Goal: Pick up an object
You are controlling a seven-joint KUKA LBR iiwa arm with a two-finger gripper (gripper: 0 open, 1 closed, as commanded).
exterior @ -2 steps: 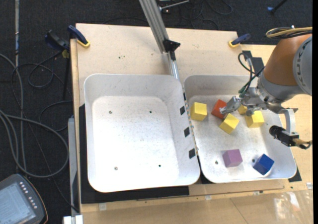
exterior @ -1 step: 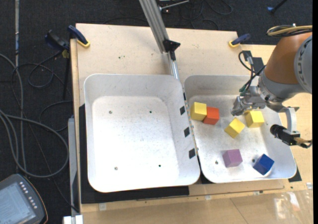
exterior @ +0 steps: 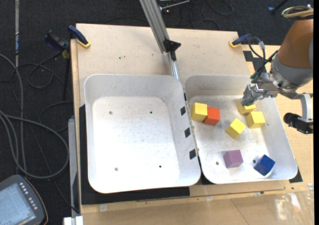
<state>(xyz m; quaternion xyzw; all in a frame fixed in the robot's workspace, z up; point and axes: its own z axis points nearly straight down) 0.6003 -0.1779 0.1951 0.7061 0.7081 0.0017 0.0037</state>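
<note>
A pale wooden bench top (exterior: 139,52) was set on dark carpeted floor (exterior: 35,14); black cables (exterior: 30,124) were strewn across the floor at left; a slanted metal pole (exterior: 152,12) was fixed above the bench.

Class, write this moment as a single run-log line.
gripper: over yellow block, right bin | grasp: unconfirmed | nearby: orange block, purple block, blue block
</note>
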